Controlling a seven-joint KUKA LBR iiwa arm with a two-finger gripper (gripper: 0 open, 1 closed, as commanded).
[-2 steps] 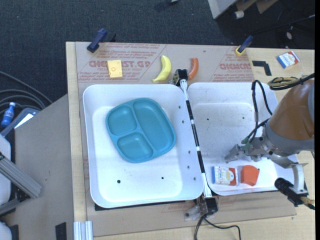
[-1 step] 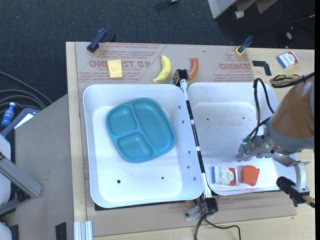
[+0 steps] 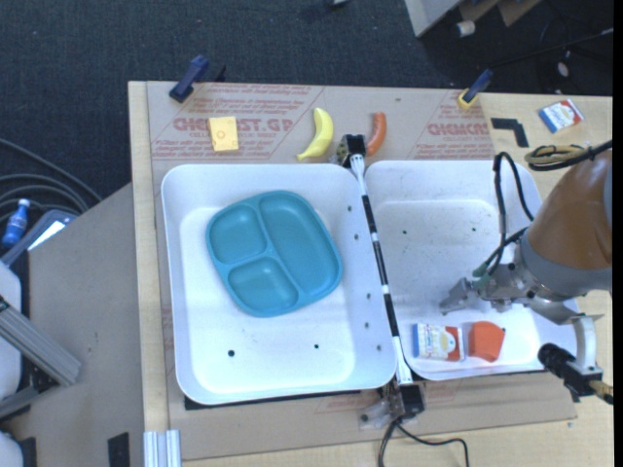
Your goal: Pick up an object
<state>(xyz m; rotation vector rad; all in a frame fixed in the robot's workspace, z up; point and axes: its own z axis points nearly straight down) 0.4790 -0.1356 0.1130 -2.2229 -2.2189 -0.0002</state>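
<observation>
Over on the left, the left bin (image 3: 185, 358) holds a blue divided plate (image 3: 274, 252), lying flat and tilted a bit askew; behind the bins, on the bench, a yellow banana (image 3: 317, 134) and an orange carrot-like piece (image 3: 376, 132) sit just past the divider; in the right bin (image 3: 428, 202), down at its near edge, lies a small carton (image 3: 437, 341) with an orange block (image 3: 486, 341) touching its right end. To my eye the carton looks light and stiff enough, likely a little slick on its printed faces, so a pinch across its short sides would seem safest; the orange block looks compact and easy to clamp. The gripper (image 3: 477, 292) hangs just above and behind those two, pointing leftward into the bin, the grey arm with its orange band bending in from the right; whether the jaws are apart or closed I cannot tell, and nothing is visibly caught in them.
</observation>
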